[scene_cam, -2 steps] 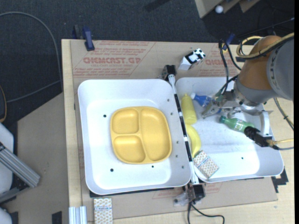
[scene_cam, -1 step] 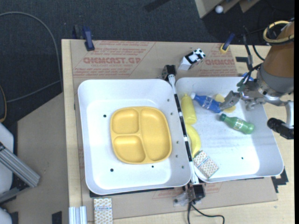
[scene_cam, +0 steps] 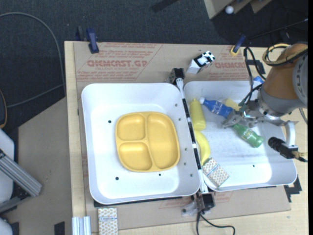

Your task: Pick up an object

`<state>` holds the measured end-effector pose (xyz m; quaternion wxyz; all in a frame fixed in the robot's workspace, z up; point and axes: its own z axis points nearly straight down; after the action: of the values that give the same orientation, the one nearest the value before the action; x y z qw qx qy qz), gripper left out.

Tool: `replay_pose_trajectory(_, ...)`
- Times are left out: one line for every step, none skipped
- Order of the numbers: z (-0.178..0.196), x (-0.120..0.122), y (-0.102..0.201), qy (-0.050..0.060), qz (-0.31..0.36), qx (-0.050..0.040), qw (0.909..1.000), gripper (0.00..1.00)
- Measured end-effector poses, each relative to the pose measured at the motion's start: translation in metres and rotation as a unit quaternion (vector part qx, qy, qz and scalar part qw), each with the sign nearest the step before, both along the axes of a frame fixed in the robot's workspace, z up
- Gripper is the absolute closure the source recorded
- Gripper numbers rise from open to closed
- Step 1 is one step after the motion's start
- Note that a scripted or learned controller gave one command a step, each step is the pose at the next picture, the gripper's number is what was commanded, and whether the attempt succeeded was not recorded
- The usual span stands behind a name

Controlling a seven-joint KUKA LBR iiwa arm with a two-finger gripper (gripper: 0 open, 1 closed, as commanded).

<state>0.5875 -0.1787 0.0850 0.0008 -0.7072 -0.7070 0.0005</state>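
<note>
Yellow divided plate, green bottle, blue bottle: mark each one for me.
Yellow divided plate (scene_cam: 146, 142): camera view, centre ridge.
Green bottle (scene_cam: 249, 136): camera view, middle of its body.
Blue bottle (scene_cam: 218, 107): camera view, middle of its body.

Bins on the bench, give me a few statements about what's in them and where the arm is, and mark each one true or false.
1. The yellow plate lies in the left bin. True.
2. The plate has a single undivided well. False: it has three compartments.
3. The green bottle lies in the right bin. True.
4. The blue bottle lies in the left bin beside the plate. False: it lies in the right bin, near the far wall.
5. The gripper is over the left bin. False: it is over the right bin, close to the green and blue bottles.
6. The banana lies along the right bin's left wall. True.
</note>
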Motion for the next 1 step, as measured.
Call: replay_pose_trajectory(0.0105, 0.0009, 0.0001, -0.001, 0.000, -0.0004, 1.0000, 1.00)
